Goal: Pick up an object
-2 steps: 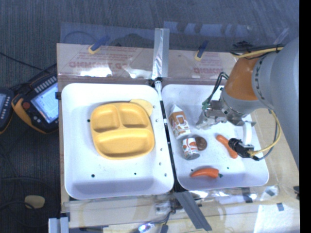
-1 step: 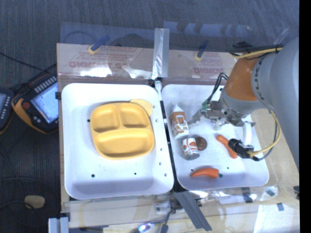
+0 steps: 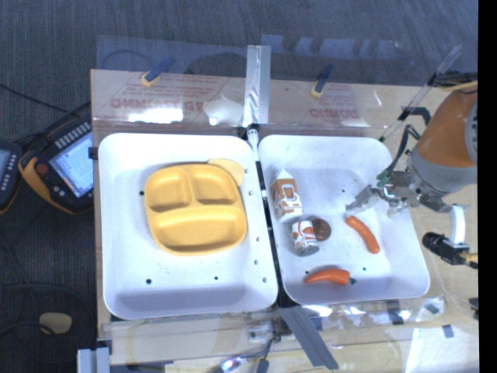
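The right bin (image 3: 388,286) holds an orange sausage (image 3: 363,234), an orange carrot with a green tip (image 3: 328,277), a small white-and-orange carton (image 3: 286,195) and a can (image 3: 307,235) lying on its side. My gripper (image 3: 375,206) hangs over the right part of this bin, just above and slightly right of the sausage. Its fingers are spread open with nothing between them. One finger (image 3: 356,203) points left, towards the bin's middle.
The left bin (image 3: 116,286) holds a yellow compartment plate (image 3: 196,208). A raised divider (image 3: 264,231) separates the two bins. A handheld controller (image 3: 58,169) lies on the floor to the left. Cables run by the arm at the right edge.
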